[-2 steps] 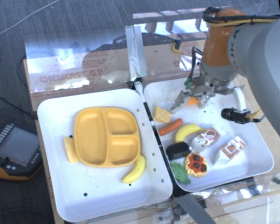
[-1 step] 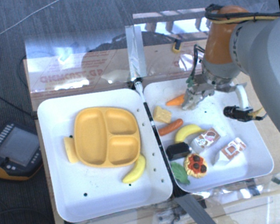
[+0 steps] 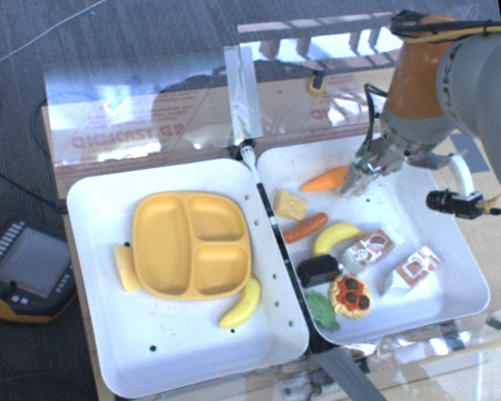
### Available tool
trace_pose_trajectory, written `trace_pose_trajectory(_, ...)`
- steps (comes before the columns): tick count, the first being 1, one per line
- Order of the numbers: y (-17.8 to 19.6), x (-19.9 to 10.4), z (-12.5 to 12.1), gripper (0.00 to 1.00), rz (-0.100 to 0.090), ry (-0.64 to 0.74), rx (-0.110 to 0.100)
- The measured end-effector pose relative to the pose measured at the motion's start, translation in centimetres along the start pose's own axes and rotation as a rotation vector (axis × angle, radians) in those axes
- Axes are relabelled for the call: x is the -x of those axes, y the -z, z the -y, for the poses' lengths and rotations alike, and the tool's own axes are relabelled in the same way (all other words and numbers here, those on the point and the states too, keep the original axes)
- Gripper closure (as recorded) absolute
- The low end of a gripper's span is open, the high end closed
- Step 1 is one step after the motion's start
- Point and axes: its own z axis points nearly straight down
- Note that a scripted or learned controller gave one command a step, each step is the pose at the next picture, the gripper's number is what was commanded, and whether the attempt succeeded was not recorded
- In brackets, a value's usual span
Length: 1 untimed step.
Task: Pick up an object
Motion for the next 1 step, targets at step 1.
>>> trace_pose_trajectory(1,7.21,-5.57,-3.57,1.00,-0.003,0.010,0.002)
